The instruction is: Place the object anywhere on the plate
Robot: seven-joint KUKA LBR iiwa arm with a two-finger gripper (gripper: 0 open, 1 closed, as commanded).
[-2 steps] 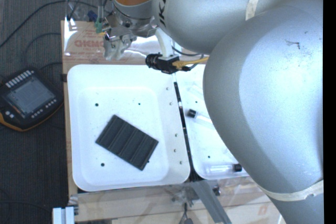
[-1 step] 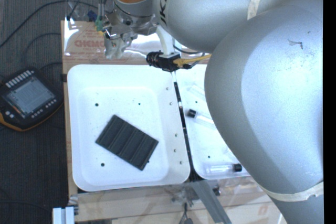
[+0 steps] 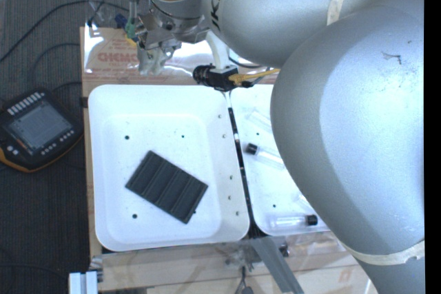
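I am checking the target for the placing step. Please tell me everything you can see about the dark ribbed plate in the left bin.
The dark plate is a flat rectangle, dark grey to black, with parallel ridges along its length that divide it into strips. It looks like matte plastic or rubber. It lies flat on the floor of the left bin, turned diagonally, toward the bin's near side. Nothing rests on it, and it touches only the bin floor. The end effector is far from it, beyond the bin's far rim.

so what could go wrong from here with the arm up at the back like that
1. The gripper sits above the far rim of the left bin, away from the dark ribbed plate, so a long move remains.
2. The clear tubes lie in the right bin under the bulky arm, which hides much of that bin from the camera, so a grasp there would be hard to check.
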